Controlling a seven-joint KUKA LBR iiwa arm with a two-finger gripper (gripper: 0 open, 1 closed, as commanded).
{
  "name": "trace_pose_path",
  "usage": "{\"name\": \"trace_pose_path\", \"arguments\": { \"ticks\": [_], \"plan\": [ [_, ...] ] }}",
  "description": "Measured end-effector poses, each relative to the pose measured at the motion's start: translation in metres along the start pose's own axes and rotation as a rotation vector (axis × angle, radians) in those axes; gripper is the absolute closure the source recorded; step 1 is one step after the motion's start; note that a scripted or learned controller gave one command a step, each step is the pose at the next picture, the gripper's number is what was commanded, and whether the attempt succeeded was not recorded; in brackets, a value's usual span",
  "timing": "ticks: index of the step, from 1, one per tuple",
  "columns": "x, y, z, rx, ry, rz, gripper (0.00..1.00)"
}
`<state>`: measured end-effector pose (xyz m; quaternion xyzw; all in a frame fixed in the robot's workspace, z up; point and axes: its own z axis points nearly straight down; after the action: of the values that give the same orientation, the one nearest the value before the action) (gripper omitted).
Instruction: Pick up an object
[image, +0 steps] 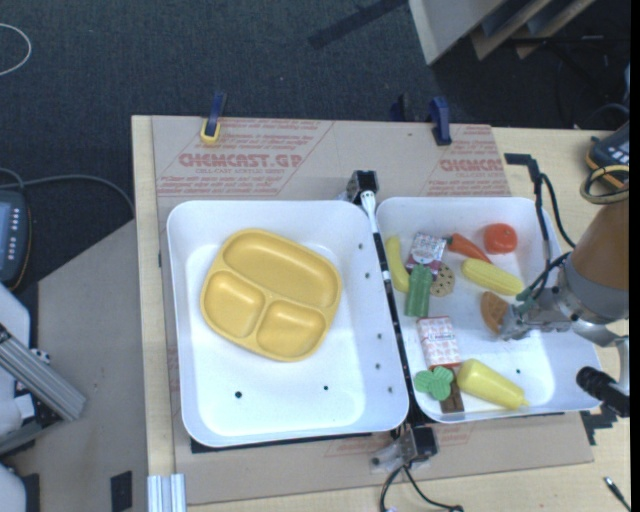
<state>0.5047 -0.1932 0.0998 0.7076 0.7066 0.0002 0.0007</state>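
Reaching into the right bin (400, 215) from three o'clock, with the tool (512, 325) low over the bin floor at its three-o'clock side. Cannot tell whether the tool is wide or narrow (too small and dark against the wrist). Nothing seen held.

Closest thing: a brown cookie (492, 310), just at the tool's ten o'clock, touching or nearly so. A yellow corn cob (491, 276) lies at the cookie's twelve o'clock, an orange tomato (500, 238) further up, a carrot (466, 247) beside it. Toward the bin's nine o'clock: a green pickle (418, 292) and a banana (397, 263). At six o'clock: a yellow pepper (490, 385), a green leaf (434, 382) and a pink wrapper (438, 342).

Left bin (190, 330) holds a yellow divided plate (270, 293) at its centre.

Step in hand, by judgement: descent toward a grasp, likely on the cookie. Next move calls for centring over it, closing, then lifting straight up; a flat cookie may slip.
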Motion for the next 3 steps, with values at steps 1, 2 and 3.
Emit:
{"name": "trace_pose_path", "arguments": {
  "ticks": [1, 2, 3],
  "plan": [
    [-0.007, 0.008, -0.058, -0.005, -0.003, -0.002, 1.00],
    [-0.006, 0.017, -0.104, -0.005, -0.003, -0.003, 1.00],
    [-0.007, 0.018, -0.127, -0.004, -0.002, -0.002, 1.00]
  ]
}}
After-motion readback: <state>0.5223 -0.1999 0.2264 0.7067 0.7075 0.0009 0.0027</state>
